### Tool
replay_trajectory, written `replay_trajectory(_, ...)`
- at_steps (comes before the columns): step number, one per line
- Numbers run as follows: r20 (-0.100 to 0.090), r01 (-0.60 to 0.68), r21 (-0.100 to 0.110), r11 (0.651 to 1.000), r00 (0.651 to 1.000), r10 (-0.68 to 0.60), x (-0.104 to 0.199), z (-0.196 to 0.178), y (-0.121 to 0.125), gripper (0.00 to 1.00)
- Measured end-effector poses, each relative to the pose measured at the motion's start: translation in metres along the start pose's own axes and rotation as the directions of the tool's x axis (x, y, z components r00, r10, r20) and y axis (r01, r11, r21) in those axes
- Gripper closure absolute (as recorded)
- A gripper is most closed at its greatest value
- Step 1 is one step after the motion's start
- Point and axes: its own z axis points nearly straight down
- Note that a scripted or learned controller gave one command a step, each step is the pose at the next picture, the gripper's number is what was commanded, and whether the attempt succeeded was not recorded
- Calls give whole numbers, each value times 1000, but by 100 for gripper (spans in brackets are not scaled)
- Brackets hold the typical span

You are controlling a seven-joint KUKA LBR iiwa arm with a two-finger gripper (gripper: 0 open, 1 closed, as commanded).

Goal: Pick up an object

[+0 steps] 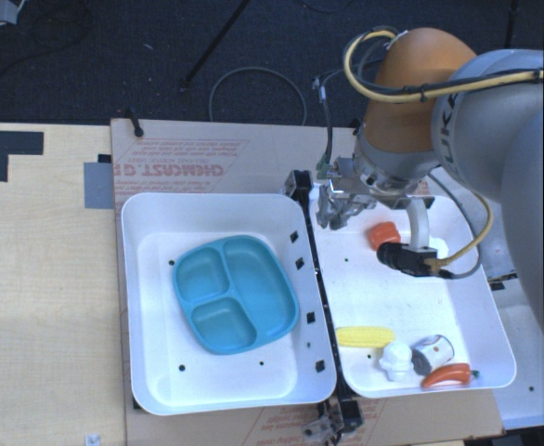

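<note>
1. Far left you've got the left bin. The only thing in it is a blue divided plate, lying flat and turned a bit crooked, roughly mid-bin.
2. Next over, the gripper hangs above the top left corner of the right bin, right beside the wall the two bins share. From this angle you can't tell how far open it is, and nothing visible is in its grasp.
3. The pickable stuff is all in the right bin. A yellow corn cob lies on its side near the front, close to the divider.
4. A small orange piece sits just right of the gripper, near it but not touching.
5. At the front right there's a little cluster: a white lump just below the corn's right end, a grey round thing beside it, and an orange-red curved piece just in front of the grey one.
6. The grey arm comes in from the right edge.
</note>
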Motion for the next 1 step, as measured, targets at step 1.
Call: replay_trajectory(1,0,1,1,1000,1000,-1,51,14,-11,100)
